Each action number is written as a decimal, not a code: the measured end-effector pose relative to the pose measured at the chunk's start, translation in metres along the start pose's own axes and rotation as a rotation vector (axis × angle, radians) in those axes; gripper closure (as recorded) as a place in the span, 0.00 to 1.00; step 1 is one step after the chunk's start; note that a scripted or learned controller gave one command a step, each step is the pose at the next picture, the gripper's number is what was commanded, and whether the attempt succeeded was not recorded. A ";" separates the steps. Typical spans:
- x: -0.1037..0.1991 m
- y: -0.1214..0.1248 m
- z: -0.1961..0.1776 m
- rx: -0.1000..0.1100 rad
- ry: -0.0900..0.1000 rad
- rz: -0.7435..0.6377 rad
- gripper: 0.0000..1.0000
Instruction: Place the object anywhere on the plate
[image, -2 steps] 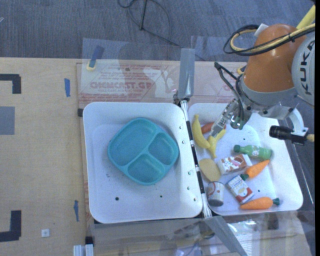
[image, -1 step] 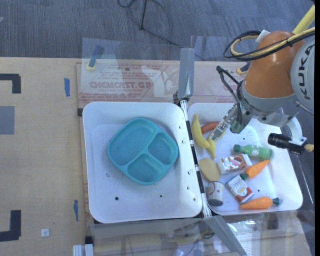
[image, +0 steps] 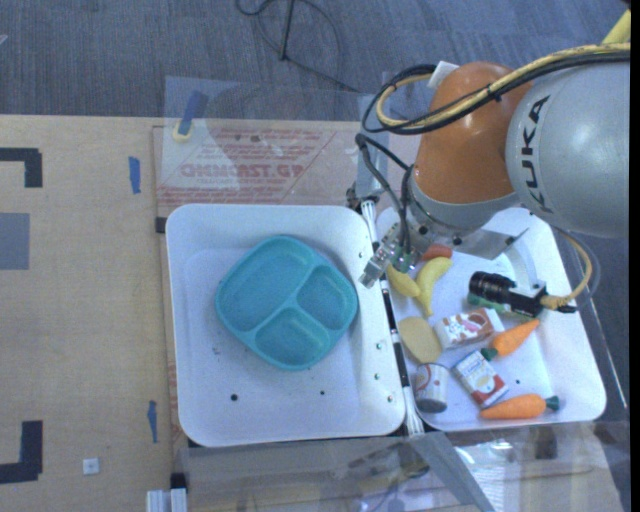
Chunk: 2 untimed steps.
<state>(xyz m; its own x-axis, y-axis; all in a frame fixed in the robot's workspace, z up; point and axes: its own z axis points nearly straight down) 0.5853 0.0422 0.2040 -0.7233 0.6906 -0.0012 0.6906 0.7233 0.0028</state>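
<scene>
Gripper (image: 400, 255) hovers beside the banana (image: 428, 283), finger state unclear; grasp it squarely before carrying it left to the blue plate (image: 287, 301).

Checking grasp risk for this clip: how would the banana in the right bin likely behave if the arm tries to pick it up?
The banana looks like a smooth, glossy toy, so it is probably stiff, light and somewhat slippery. Its curved shape may let it rock or swivel when nudged. It lies crowded beside a potato-like piece and under the arm, so a push could shift its neighbours.
</scene>
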 end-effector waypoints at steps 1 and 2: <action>0.042 0.028 0.019 0.001 0.001 -0.007 1.00; 0.040 0.028 0.008 -0.004 -0.001 -0.004 1.00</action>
<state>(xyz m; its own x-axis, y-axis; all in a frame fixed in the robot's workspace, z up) 0.5760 0.0904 0.1961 -0.7262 0.6875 -0.0022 0.6874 0.7262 0.0070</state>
